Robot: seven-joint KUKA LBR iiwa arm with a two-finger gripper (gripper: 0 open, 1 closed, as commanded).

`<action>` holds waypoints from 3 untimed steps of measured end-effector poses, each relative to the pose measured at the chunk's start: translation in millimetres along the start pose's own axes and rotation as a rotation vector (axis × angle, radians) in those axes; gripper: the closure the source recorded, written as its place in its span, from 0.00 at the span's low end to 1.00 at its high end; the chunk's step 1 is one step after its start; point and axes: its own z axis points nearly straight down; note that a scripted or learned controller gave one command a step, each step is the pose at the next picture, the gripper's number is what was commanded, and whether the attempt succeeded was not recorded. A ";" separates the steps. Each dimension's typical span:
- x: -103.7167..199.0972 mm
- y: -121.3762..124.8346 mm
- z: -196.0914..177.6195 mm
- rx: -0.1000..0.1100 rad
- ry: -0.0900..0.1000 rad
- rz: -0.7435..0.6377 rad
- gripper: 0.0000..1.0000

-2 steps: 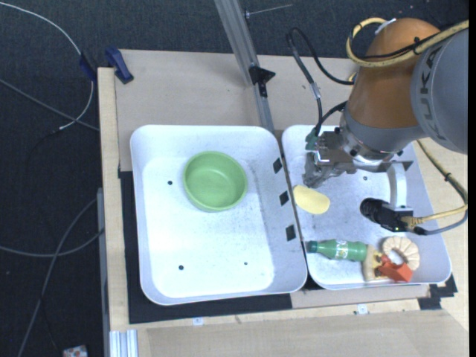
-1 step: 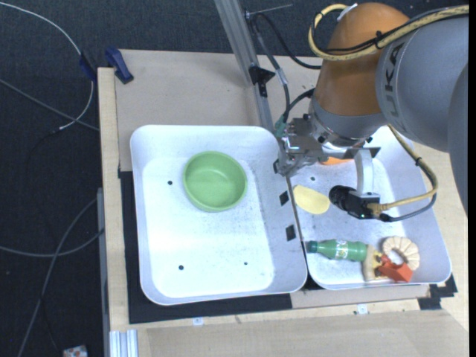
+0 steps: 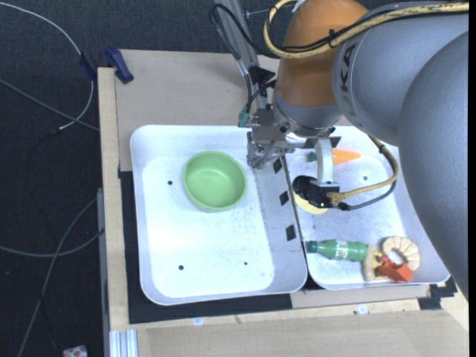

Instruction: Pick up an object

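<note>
The bottle (image 3: 338, 250) is green with a white label and lies flat in the right bin (image 3: 387, 203), long axis left to right, cap pointing left. The tool (image 3: 260, 155) hangs above the bins' shared edge, near the green bowl (image 3: 214, 181).

The arm (image 3: 387, 65) covers much of the right bin (image 3: 372, 281) and most of an orange object (image 3: 346, 155).
</note>
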 end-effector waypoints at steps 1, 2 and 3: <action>-2.9 -14.8 14.3 0.017 0.000 0.008 1.00; -1.2 -9.4 14.6 0.008 -0.001 0.006 1.00; -1.2 -9.5 14.5 0.009 -0.001 0.005 0.00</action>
